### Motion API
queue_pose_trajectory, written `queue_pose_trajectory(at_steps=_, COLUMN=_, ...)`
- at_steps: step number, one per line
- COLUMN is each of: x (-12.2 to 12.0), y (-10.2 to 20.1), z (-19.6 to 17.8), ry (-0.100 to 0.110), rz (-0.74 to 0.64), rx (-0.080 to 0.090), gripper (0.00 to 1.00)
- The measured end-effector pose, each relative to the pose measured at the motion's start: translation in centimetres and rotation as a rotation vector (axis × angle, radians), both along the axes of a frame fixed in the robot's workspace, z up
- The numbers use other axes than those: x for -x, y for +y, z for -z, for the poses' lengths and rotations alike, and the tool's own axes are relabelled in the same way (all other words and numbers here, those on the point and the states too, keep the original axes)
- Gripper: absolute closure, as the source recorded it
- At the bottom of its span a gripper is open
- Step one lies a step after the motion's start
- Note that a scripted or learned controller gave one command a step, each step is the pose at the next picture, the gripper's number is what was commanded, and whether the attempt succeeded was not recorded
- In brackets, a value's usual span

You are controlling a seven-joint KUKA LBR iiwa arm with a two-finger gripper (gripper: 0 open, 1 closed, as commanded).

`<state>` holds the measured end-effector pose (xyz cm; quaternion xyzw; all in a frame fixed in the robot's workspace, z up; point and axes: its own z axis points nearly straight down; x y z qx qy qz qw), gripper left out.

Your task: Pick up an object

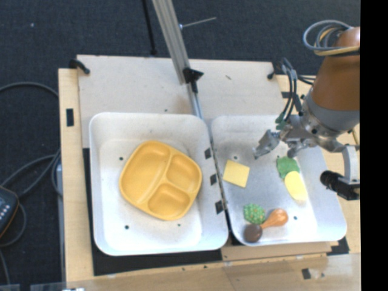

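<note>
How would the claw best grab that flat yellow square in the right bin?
Probably from straight above, fingers closing across two opposite edges of the yellow square. It lies flat on the bin floor, apart from the other items, so its edges are free; its thinness leaves little to pinch.

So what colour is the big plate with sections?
The plate is yellow-orange, clear in the camera view.

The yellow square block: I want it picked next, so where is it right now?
In the camera view the yellow square block lies flat in the right bin, near its left wall, left of the gripper.
</note>
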<state>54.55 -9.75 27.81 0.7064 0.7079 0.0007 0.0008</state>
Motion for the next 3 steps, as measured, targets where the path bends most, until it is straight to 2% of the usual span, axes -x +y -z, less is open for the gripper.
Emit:
queue_pose_trajectory(at_steps=1, x=0.0, y=0.0, z=0.0, ry=-0.001, rz=0.002, rx=0.0, gripper=0.0)
queue_pose_trajectory(at_steps=3, x=-0.9, y=-1.3, z=10.7, ry=0.006, rz=0.003, rx=0.001, gripper=0.0)
